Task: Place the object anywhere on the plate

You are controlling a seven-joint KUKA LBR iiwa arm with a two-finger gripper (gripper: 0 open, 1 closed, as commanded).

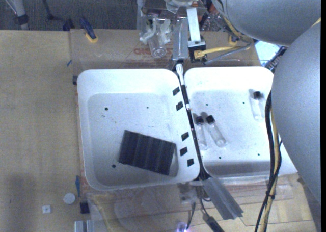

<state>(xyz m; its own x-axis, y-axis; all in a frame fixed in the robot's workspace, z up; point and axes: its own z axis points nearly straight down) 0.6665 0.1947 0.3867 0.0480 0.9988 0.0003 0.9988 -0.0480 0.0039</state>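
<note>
Gripper [162, 40] above bins' far edge, jaws clamped on clear vial [155, 44]. Dark ribbed plate [146, 152] lies in L bin [102, 85]; three more vials [211, 129] in R bin [229, 75].

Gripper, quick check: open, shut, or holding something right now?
Gripper: raised above the bins' far edge, with what looks like a clear vial between its fingers, so shut on it.

- Plate [147, 152]: dark, ribbed, rectangular slab; lies flat, skewed, toward the left bin's [97, 80] near edge.
- Objects: three clear vials [208, 130] with black caps, lying in the right bin [239, 75].
</note>
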